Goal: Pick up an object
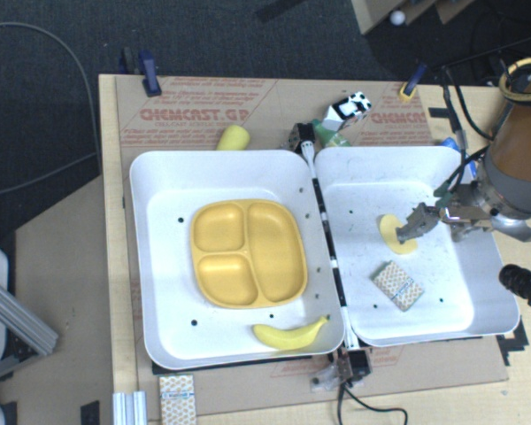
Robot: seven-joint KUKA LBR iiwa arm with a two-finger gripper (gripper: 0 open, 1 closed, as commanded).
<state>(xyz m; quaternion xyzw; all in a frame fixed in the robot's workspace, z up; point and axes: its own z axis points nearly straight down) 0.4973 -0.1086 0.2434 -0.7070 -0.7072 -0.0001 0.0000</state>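
Observation:
In the right bin (460,321) a small pale yellow object (395,236) lies near the middle. My gripper (415,224) hangs directly over its right edge and hides part of it; I cannot tell if they touch. A small patterned box (397,285) lies a little nearer the front, apart from the gripper. The left bin (159,202) holds a yellow divided plate (248,253) and a banana (289,334) at its front edge.
Behind the bins on the bench sit a yellow object (234,137) and a black-and-white toy (348,110). Blue clamps (148,71) grip the board's far edge. A patterned packet (177,397) lies in front of the left bin.

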